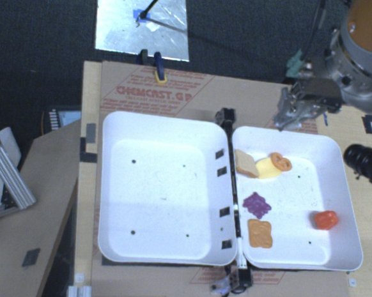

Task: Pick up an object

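The claw (pixel 289 121) hangs over the far rim of the right bin (pixel 346 189); its grip cannot be told. Inside this bin, the red toy (pixel 325 219) sits near its right wall.

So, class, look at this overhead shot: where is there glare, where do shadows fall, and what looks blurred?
Camera view: the silver foil sheet at top glares brightly; both white bins are evenly lit, with soft shadows along their inner walls; the small items, such as the red piece, cast faint shadows; the gripper and arm look slightly soft; the dark floor shows little detail.
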{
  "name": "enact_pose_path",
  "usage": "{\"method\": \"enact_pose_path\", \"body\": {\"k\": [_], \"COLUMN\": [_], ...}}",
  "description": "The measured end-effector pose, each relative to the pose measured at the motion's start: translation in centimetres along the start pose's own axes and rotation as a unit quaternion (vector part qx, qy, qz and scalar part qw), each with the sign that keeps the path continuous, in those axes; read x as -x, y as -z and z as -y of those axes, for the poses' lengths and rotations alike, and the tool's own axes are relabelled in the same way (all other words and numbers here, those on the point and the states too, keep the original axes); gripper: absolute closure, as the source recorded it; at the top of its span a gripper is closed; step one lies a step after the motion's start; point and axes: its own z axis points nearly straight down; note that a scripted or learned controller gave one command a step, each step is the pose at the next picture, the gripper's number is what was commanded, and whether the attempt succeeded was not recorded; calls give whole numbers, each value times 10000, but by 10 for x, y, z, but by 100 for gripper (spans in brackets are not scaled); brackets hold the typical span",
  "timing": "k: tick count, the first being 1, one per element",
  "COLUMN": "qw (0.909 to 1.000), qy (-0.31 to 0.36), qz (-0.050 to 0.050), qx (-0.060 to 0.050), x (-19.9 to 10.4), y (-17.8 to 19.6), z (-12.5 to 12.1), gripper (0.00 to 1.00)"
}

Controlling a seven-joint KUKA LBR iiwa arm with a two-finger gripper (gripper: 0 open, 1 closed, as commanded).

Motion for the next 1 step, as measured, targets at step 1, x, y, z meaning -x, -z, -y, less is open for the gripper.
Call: {"method": "enact_pose_path", "body": {"k": [1], "qw": [9999], "qy": [-63], "qz": [24], "qx": [-122], "x": [57], "y": [-285], "z": [5], "gripper": [100]}}
